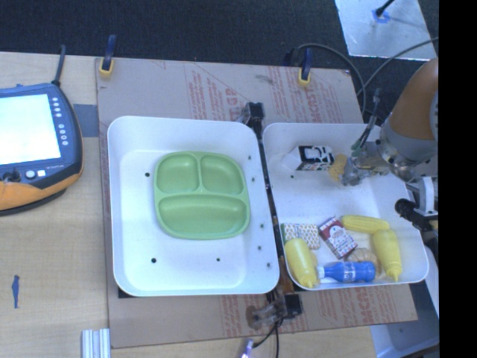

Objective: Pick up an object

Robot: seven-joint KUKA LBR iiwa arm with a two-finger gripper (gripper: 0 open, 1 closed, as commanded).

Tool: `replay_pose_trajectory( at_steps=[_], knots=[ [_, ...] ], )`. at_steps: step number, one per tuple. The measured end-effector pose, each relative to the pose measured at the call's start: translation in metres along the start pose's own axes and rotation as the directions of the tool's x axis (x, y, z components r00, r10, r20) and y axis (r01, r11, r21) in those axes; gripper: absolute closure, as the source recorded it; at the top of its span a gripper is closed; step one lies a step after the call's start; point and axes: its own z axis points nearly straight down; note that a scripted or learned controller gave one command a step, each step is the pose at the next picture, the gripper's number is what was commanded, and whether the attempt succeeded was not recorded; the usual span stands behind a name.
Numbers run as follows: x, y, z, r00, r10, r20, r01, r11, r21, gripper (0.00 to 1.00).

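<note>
Both white bins sit on brown cardboard; the gripper [350, 171], its jaw state impossible to tell, hovers beside a yellowish item [337, 167] in the right bin [417, 274] and may merely nudge it toward the black-and-white packet [315, 156].

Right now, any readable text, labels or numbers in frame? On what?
Nothing legible.
Cardboard sheet: red repeated print, too blurred to read.
Black-and-white packet: white marks, unreadable.
Red-and-white packet: graphic too small.
Blue bottle: label blurred.
Handheld screen: blank white; its buttons too small.
</note>
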Motion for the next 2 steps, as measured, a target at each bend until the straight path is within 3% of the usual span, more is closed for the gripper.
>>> replay_pose_trajectory(
  at_steps=[1,2],
  knots=[
    [-0.0187,0.0512,-0.1372,1.000,0.001,0.002,-0.001,1.000,-0.003,1.00],
    [-0.0183,0.0506,-0.1354,1.000,0.000,0.000,0.000,1.000,0.001,0.00]
  ],
)
